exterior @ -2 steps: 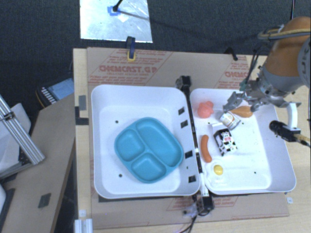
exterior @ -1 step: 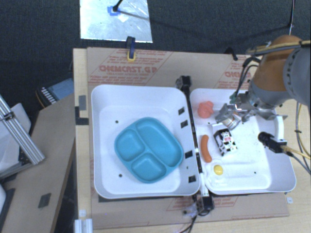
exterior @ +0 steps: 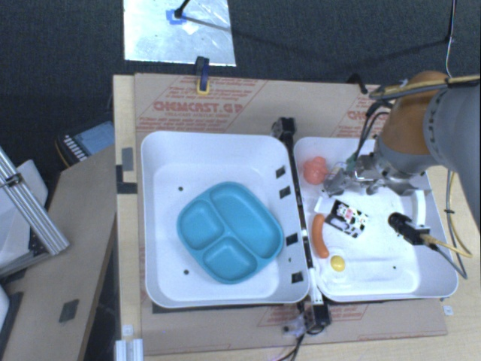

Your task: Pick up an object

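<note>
My gripper [exterior: 336,184] hangs low over the right bin [exterior: 391,280], near its upper left part. A pink rounded object [exterior: 315,169] lies just to its left, close to the bin's back left corner. A small black-and-white patterned item [exterior: 347,218] sits right below the gripper. An orange sausage-shaped piece [exterior: 320,235] lies along the bin's left wall, with a small yellow ball [exterior: 337,262] under it. I see nothing held in the gripper.
The left bin [exterior: 161,201] holds a blue divided plate [exterior: 228,232]. A black divider [exterior: 295,201] runs between the two bins. The arm's grey and orange body [exterior: 421,126] overhangs the right bin's back right.
</note>
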`<state>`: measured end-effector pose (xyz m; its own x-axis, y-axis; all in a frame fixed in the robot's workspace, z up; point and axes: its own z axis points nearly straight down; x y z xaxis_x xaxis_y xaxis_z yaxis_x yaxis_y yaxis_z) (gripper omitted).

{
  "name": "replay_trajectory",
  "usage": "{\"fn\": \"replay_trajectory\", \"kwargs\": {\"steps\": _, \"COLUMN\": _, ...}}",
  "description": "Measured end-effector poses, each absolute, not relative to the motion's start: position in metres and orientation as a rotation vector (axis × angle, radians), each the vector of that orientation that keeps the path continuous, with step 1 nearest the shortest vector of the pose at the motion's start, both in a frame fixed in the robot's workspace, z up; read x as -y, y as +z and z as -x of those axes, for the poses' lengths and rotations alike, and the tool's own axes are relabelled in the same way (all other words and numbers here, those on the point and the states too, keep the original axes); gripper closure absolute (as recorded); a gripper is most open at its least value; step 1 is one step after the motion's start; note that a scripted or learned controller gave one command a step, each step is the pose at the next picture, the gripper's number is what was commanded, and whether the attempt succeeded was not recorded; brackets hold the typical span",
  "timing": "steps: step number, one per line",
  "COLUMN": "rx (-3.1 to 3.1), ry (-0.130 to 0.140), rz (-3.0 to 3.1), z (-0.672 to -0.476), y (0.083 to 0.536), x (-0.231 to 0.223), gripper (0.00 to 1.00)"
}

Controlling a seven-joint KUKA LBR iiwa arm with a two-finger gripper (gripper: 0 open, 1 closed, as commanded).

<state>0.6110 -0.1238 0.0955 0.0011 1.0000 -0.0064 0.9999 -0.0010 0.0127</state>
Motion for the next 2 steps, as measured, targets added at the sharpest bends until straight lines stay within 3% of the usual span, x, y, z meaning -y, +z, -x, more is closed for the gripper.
{"fn": "replay_trajectory", "kwargs": {"steps": 1, "rx": -2.219, "ry": 0.004, "rz": -2.218, "z": -0.609, "y": 0.104, "x": 0.121, "gripper": 1.0}}
{"fn": "replay_trajectory", "kwargs": {"steps": 2, "rx": -2.223, "ry": 0.007, "rz": -2.211, "z": -0.621, "y": 0.16, "x": 0.118, "gripper": 1.0}}
